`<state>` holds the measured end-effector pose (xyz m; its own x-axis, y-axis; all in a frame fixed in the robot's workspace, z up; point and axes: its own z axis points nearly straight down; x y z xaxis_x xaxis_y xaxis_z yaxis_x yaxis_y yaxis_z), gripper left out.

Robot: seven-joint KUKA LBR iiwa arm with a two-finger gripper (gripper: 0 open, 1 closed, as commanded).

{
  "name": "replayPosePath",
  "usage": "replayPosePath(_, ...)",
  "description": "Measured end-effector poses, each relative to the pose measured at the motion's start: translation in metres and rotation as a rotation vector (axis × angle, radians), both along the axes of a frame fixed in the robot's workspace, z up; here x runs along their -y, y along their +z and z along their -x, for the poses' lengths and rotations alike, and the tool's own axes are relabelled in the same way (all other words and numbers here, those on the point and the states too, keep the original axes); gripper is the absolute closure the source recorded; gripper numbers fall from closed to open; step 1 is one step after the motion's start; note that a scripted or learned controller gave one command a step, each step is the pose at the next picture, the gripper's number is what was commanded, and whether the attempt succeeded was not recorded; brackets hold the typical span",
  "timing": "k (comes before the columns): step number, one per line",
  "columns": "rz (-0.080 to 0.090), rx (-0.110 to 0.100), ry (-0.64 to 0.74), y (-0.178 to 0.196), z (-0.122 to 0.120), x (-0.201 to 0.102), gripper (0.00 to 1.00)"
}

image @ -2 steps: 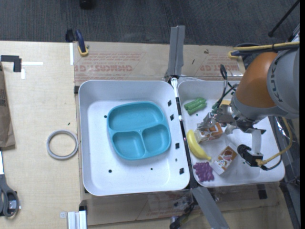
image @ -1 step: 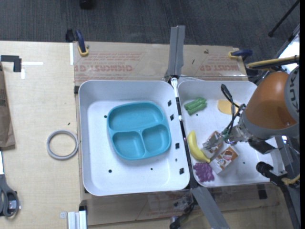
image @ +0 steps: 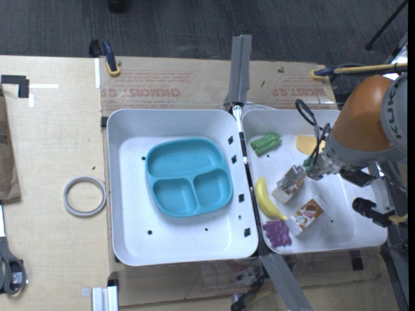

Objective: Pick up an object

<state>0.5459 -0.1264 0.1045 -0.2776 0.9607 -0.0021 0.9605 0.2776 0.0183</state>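
- The gripper [image: 293, 181] is seen low in the right bin [image: 337, 238], at the end of the grey arm with the orange band [image: 363, 112].
- Whether anything is held cannot be told; the tool's tip is blurred against the bin floor.
- A banana [image: 266, 199] is found just to the left of the tool, with a bunch of purple grapes [image: 277, 233] below it.
- A small brown-and-white carton [image: 306, 216] lies just below the tool, near the grapes.
- A green item [image: 266, 142] and a yellow piece [image: 306, 144] are placed farther up the same bin, apart from the tool.
- A blue divided plate [image: 189, 177] is set in the left bin [image: 123, 193].
- The step in hand is judged to be the descent or the closing on an object.
- A firm closure followed by a straight lift is called for next, with the banana and carton left undisturbed.
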Motion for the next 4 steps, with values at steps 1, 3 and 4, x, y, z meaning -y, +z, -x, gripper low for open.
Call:
replayPosePath(1,0.009,0.018,-0.006,0.013,-0.005,0.004,1.0)
replayPosePath(3,0.002,-0.021,-0.1,-0.015,0.012,0.039,0.0)
replayPosePath(4,0.003,-0.02,-0.053,-0.014,-0.072,0.049,0.0)
